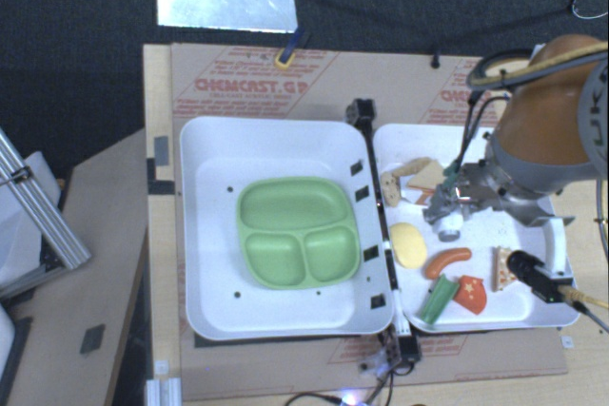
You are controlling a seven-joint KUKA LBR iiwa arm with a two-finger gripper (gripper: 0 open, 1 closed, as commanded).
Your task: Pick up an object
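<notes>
- Candidate objects, right bin: yellow lemon-like piece, orange sausage, red strawberry-like piece, green piece, pizza slice, tan bread-like wedge.
- Claw: low over the right bin, just above the yellow piece and the sausage; nothing seen gripped; opening impossible to tell.
- Step judged: approach, pick not yet made.
- Next move: descent centred on 1 item, then closure and lift.
- Left bin: 1 green 3-compartment plate.
- Worktop: cardboard sheet beneath both bins.
</notes>
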